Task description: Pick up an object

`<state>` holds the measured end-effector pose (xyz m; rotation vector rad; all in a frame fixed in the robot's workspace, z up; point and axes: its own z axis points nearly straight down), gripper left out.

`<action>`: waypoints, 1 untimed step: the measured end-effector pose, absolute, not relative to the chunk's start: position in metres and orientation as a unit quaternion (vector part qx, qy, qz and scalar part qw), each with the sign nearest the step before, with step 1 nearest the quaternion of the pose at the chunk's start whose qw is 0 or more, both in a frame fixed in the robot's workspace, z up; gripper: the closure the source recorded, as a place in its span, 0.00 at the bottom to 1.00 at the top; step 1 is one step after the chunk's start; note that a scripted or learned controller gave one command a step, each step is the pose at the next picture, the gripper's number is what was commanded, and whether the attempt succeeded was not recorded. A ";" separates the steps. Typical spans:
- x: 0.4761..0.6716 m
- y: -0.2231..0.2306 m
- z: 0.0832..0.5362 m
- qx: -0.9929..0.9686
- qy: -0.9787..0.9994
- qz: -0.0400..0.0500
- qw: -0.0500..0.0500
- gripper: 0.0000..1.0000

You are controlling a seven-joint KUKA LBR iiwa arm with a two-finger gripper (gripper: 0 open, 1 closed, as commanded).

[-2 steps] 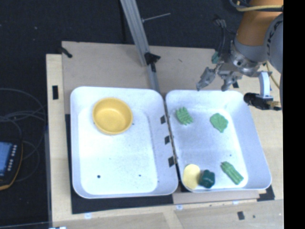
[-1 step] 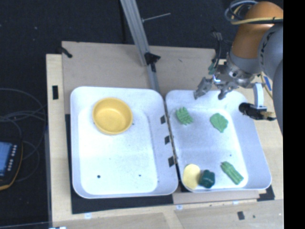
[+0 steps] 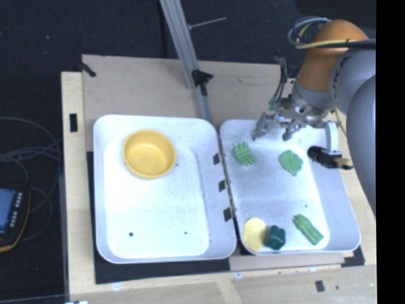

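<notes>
The arm runs out past the right edge, its upper links unseen. The pole is cut by the top edge, a dark device by the left edge. The surface runs off the bottom. In the right bin, at its near edge, a dark green piece covers part of a yellow piece; both are too small to name. Two dark specks in the left bin cannot be made out.

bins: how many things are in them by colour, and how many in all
yellow: 2, bowl and lump
light green: 3, pieces
dark green: 1, block
total: 6
</notes>
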<state>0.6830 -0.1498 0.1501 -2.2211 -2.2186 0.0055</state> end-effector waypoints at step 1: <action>0.685 -0.150 0.164 -0.707 -0.707 0.000 -0.001 1.00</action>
